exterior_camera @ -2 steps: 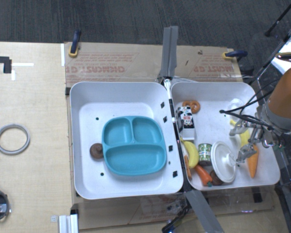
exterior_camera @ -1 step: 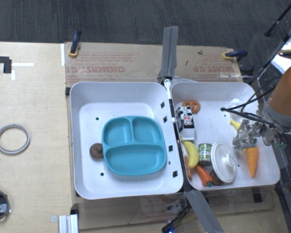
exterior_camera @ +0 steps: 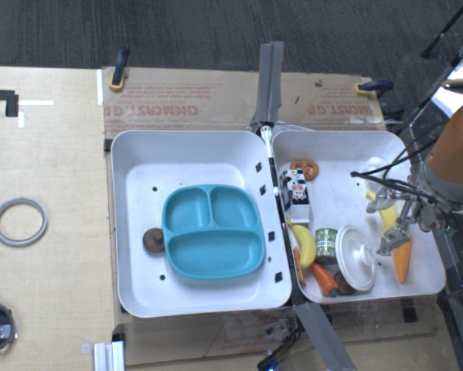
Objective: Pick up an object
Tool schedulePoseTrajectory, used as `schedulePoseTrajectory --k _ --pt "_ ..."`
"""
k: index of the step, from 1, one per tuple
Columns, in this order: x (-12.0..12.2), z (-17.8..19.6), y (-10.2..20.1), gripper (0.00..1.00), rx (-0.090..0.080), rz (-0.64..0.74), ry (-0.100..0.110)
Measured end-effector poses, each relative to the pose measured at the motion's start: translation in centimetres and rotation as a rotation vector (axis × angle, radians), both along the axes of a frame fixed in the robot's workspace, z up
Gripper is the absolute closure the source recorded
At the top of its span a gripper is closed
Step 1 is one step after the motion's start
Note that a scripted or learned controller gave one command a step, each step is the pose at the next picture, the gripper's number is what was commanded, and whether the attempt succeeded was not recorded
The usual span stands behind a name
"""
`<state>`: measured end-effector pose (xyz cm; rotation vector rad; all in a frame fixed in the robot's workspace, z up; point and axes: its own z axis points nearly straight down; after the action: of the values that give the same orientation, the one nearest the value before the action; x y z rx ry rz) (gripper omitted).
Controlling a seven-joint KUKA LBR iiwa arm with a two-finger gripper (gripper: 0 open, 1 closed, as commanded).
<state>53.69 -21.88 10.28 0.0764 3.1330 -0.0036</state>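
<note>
- Two white bins from my remote feed; my gripper (exterior_camera: 391,224) hangs over the right bin (exterior_camera: 335,149), near its right wall.
- I can't tell how the gripper is set; too much cable and metal clutter there.
- Just below the gripper, touching or nearly so, lies an orange carrot-like cone (exterior_camera: 401,261), tip pointing down-frame.
- Right behind the gripper I see a yellow piece (exterior_camera: 387,216), partly hidden.
- Left of the gripper: a clear round lid (exterior_camera: 355,257), tilted, with a small green-labelled can (exterior_camera: 325,243) beside it.
- Further left of the gripper: a banana (exterior_camera: 304,243), an orange-red carrot (exterior_camera: 322,279), a black-and-white packet (exterior_camera: 295,187) and a pretzel (exterior_camera: 304,168) up-frame of that.
- Well to the gripper's left, the left bin (exterior_camera: 131,230) holds a teal divided plate (exterior_camera: 213,230) and a brown round thing (exterior_camera: 153,240) touching the plate's left edge.
- Far left on the bench (exterior_camera: 45,284): a grey ring (exterior_camera: 18,221).
</note>
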Motion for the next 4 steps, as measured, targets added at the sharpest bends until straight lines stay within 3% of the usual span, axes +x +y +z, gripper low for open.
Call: schedulePoseTrajectory --k 1,2,3,4 --pt "-1.4 -1.0 -0.1 0.00 0.002 -0.099 0.004" --pt "-1.2 0.0 -0.1 1.00 0.000 -0.097 -0.001" --pt "-1.2 0.0 0.0 0.00 0.001 -0.096 -0.001" --pt "-1.0 1.0 0.0 1.00 -0.001 -0.094 -0.005"
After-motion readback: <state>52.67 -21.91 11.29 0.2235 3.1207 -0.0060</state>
